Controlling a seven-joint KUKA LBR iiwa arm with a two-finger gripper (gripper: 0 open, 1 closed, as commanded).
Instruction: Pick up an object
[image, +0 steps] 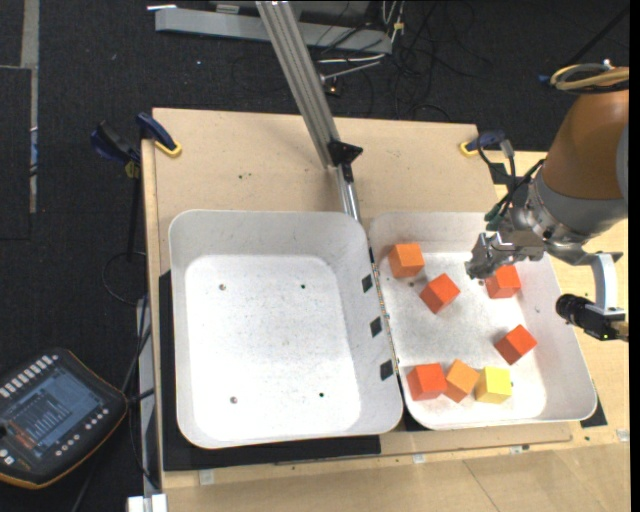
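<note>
One red cube (503, 282) just beside the hand (487, 262)

The arm (590, 150) runs out past the right edge of the picture, so its base and most of its links are cut off. The tool (487, 262) is dark and small against the bin; its tips sit over the left side of a red cube (503, 281) and hide part of it, and whether they touch it cannot be told. At the lower left, the teach pendant (50, 415) is clipped by the left edge, and its screen is too small to read. The desk (300, 150) is cut by the bottom edge.
</note>
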